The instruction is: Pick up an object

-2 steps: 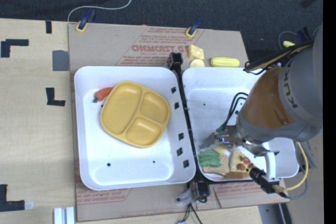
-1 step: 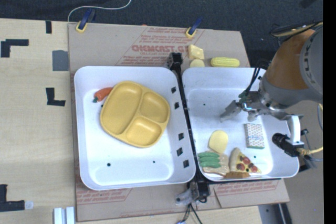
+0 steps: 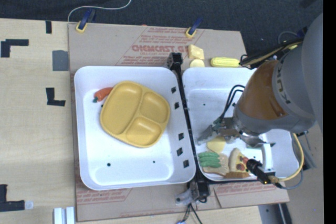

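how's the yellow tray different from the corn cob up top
The yellow tray is wide, flat and split into compartments; the corn cob is small, slim and rod-shaped. The tray lies inside the left bin; the cob lies outside the bins, on the cardboard behind the right bin. Both are yellow.

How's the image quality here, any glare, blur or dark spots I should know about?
Camera view: even overhead light, soft overall; the shallow white left bin looks bright but not blown out; the yellow three-compartment plastic plate is clear; the grey arm with orange band looms large and blurry, shading the white right bin beneath it, where small toy foods are hard to identify.
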Controlling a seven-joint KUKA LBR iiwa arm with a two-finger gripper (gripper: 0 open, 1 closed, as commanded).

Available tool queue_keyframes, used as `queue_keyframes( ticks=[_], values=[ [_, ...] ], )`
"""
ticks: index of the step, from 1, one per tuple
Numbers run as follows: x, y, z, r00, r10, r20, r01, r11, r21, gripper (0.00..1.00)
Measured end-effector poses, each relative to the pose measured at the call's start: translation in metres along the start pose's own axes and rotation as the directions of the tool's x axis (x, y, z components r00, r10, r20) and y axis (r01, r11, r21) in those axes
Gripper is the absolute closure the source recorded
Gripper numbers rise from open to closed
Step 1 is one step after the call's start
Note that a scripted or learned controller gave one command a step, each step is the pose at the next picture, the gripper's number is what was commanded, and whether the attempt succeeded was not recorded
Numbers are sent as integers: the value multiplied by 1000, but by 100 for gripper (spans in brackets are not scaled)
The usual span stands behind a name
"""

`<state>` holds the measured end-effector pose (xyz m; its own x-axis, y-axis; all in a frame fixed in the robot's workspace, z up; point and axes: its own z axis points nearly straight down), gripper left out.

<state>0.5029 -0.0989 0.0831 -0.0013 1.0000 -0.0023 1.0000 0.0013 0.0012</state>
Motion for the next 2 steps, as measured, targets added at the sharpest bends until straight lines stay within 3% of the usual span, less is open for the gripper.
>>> queue_keyframes(
  ticks=[1,2],
  values=[
    [-1,2,-13,1000,1,-2,-1,1000,0,100],
    [55,72,-107,1000,-9,-3,9,1000,-11,100]
  ],
)
